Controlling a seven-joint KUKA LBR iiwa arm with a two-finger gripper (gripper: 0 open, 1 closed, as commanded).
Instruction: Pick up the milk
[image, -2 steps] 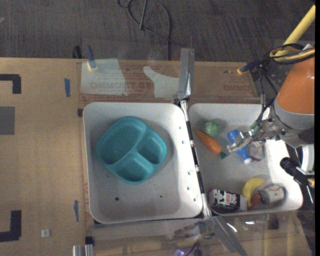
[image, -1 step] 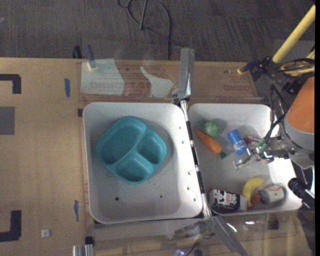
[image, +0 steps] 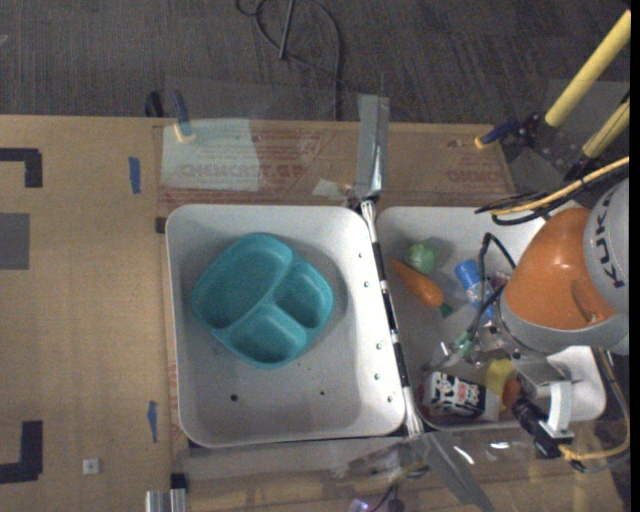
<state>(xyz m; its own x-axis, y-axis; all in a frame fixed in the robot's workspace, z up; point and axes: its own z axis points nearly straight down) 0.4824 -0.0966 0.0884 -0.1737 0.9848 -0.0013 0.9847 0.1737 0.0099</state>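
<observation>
Tool (image: 478, 345): poised low in the right bin (image: 585, 395), grip state cannot be told. Milk (image: 458, 393): black-and-white carton lying on its side just below the tool, near the bin's front wall. Carrot (image: 420, 285) and green item (image: 424, 255) lie up-left of the tool; teal divided plate (image: 262, 298) well left, in the left bin (image: 190, 330)

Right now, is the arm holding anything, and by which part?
Cannot be told. The arm's wrist covers the gripper, which hangs over the right bin just above the milk carton lying on the bin floor.
</observation>
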